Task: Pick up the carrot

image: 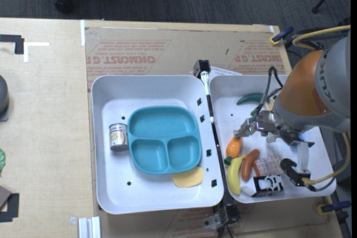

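We found the gripper (244, 132) just above-right of the carrot (234, 147), apparently positioned for a descent; we could not tell its state. The banana (235, 174) lay crowded directly below.

Left bin (100, 120) holds the divided tray (164, 139), a can (117, 136) just left of it — right bin (220, 103) holds carrot (234, 147), banana (235, 174) and sausage (250, 163) side by side, gripper (245, 131) above the carrot.

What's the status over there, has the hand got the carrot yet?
Hand low in the right bin, nothing seen in it. Carrot lying just below it, not lifted. Banana and hot dog crowd the carrot's near side.
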Tool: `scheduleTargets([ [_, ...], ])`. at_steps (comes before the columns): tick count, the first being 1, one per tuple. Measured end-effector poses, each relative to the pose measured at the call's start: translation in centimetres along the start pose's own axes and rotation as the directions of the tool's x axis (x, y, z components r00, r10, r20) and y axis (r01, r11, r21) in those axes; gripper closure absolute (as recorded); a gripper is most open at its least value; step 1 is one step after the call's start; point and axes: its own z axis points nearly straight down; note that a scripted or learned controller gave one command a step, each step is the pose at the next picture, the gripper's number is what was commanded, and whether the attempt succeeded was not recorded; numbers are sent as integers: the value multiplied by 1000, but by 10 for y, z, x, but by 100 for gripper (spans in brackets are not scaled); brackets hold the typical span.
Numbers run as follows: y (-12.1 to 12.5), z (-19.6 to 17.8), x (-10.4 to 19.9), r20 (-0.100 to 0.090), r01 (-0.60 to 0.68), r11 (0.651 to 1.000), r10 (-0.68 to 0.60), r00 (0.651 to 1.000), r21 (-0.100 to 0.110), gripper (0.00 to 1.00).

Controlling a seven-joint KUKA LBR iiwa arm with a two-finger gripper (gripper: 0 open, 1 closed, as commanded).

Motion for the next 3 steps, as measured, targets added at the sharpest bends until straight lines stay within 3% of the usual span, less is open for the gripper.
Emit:
scheduleTargets([
  [1, -29, 5, -5, 3, -327, 945, 327, 945, 12, 0],
  [2, 109, -90, 89, 6, -226, 974, 226, 974, 22, 0],
  [3, 25, -90, 90, 12, -404, 914, 404, 915, 25, 0],
])
